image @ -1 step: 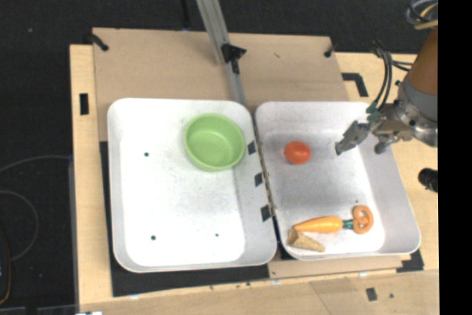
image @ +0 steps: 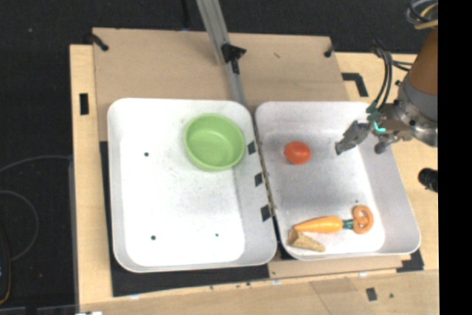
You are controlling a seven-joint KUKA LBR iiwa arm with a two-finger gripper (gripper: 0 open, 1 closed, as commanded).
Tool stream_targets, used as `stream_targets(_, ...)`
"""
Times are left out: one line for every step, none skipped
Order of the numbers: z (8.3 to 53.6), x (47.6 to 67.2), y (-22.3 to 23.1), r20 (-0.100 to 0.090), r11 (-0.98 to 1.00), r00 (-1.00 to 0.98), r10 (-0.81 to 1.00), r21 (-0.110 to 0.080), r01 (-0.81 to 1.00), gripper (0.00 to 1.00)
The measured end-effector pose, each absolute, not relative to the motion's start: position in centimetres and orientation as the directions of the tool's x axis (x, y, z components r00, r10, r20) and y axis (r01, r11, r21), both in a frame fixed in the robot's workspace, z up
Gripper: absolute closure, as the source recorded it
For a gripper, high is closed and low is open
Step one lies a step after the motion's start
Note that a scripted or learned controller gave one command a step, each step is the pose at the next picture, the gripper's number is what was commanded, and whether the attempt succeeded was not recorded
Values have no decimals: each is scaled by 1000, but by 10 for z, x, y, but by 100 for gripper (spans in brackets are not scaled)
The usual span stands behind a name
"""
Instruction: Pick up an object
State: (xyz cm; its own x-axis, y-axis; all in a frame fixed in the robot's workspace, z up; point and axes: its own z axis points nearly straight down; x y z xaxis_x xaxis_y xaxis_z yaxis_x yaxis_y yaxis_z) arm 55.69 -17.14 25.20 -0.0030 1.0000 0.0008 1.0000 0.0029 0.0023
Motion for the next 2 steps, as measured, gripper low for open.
stream_targets(209,556,-178,-2,-1,1,1000,-3,1000,0)
stream_targets(161,552,-188,-2,-2,2,1000,-4,1000,0)
